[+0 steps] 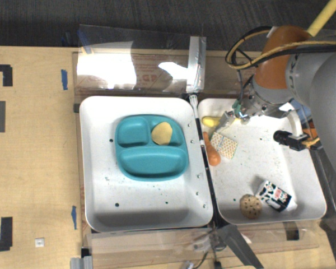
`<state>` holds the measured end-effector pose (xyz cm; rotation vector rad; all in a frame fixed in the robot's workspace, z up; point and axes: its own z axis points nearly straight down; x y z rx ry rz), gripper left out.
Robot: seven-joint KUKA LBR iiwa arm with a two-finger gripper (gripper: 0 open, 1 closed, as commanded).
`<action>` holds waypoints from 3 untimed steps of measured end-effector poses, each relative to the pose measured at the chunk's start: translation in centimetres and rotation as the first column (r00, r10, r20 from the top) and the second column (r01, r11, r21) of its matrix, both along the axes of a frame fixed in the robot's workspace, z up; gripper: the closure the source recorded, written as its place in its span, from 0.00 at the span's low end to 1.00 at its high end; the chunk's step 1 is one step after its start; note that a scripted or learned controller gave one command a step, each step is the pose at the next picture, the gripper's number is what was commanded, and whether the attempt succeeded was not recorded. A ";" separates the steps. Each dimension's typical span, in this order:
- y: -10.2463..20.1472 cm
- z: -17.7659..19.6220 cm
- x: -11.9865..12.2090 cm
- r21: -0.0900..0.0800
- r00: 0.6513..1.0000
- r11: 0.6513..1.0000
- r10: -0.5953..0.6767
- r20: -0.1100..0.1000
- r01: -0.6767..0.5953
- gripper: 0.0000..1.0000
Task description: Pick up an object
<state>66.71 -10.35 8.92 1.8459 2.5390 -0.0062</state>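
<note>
End effector [231,118] sits low at the right bin's [302,172] 11 o'clock corner, over the yellow item [210,121], presumably for a grasp; grip state cannot be told.

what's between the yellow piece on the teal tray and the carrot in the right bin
In the camera view, the teal tray's rim, bare left-bin floor and the two bins' adjoining walls separate the yellow piece from the carrot.

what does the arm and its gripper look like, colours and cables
The arm is a thick, rounded grey body with an orange band above the wrist. Black and yellowish cables loop beside that band. The gripper is small and metallic, silver-grey with darker parts, much slimmer than the arm.
</note>
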 end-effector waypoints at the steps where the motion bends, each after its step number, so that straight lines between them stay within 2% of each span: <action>1: -0.3 1.0 -0.2 -0.006 1.000 1.000 0.002 -0.006 -0.002 1.00; 2: 0.0 0.9 -0.1 -0.003 1.000 1.000 0.004 -0.004 -0.004 0.00; 3: 0.4 -0.2 -3.5 0.004 0.999 0.999 0.042 0.005 -0.042 0.00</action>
